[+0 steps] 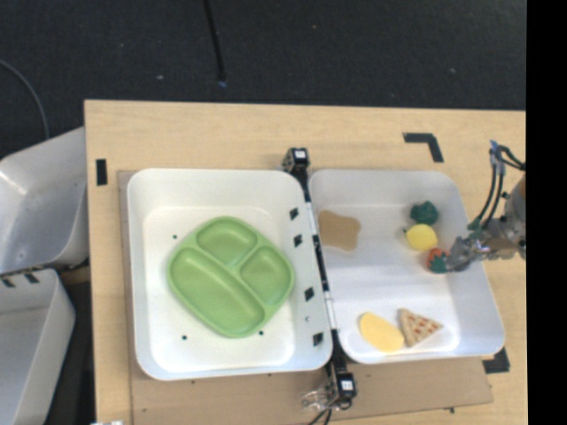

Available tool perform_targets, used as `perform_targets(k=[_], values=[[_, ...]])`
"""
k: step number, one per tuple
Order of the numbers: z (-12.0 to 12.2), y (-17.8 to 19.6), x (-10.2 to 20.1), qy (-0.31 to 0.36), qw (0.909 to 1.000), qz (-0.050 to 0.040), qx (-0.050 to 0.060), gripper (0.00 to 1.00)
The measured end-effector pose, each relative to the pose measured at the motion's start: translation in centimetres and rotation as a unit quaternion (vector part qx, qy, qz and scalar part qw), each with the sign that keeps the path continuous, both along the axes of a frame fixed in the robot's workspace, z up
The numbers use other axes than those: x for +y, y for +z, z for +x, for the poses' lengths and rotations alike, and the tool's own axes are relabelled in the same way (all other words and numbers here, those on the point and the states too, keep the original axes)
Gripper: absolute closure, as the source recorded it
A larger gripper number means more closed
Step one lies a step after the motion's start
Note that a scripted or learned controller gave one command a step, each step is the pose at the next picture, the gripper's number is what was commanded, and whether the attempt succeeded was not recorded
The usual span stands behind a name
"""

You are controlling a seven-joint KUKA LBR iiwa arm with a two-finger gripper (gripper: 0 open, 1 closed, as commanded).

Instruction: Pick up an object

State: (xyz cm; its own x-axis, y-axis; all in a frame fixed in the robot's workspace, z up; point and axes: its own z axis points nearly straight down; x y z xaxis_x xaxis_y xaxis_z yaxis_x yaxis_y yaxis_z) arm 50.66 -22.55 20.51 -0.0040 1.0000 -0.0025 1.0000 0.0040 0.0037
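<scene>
Our gripper [456, 257] sits by a small red object [436, 258], grip state unclear; we risk nudging the adjacent yellow lemon [422, 236].

wooden bench [221, 135] w/ two white bins, dark floor behind.
left bin [142, 330] holds a green 3-compartment plate [230, 275], lying flat approx mid-bin, tilted diagonally. right bin [483, 321] sits touching it on the right. black clamp [295, 158] at far end of the seam btwn bins, another [342, 383] at near end. black corner mark [425, 142] on bench, far right. white tubs [40, 206] off the bench's left edge. thin black cable [211, 34] on floor, far side.
</scene>
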Motion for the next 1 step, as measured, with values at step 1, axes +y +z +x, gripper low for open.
perform_targets(k=[1], values=[[0.20,2.96,-0.17,0.000,1.0000,0.0005,0.001,1.00]])
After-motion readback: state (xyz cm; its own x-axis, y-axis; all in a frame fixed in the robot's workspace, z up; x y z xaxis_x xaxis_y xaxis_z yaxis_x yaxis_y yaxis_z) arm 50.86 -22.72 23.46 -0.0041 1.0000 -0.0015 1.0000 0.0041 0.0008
